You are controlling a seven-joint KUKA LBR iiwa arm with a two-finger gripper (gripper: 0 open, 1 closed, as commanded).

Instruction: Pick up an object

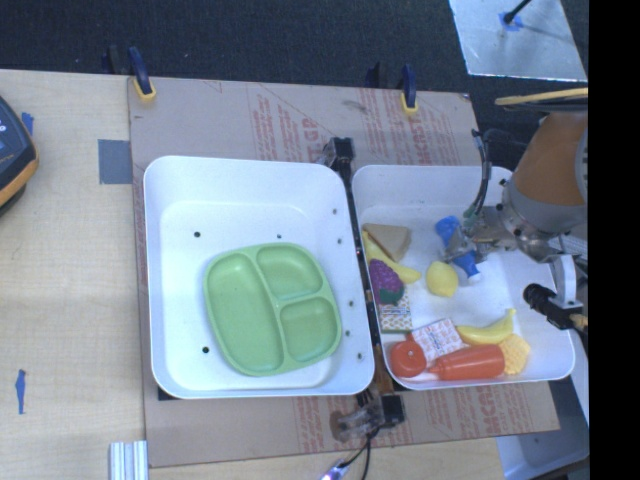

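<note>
My gripper [462, 248] hangs low over the right bin [420, 180], its blue-tipped end near the bin's middle; whether it is spread or clenched I cannot tell from this slant, and I see nothing caught in it.

Closest to me is the small yellow lemon-like piece [442, 279], just beside my tip on the side toward the bench's front edge and a shade toward the left bin. It is roundish, with no long axis to line up on, so I judge the coming move to be a short shift that way and then down.

Farther off on the same side lies the banana [487, 332], long axis running across the bin, and past it the red-orange tube [468, 364] against the near wall (both crowded by neighbours).

Well away across the divider sits the green divided plate [272, 309] in the left bin [170, 183].
</note>
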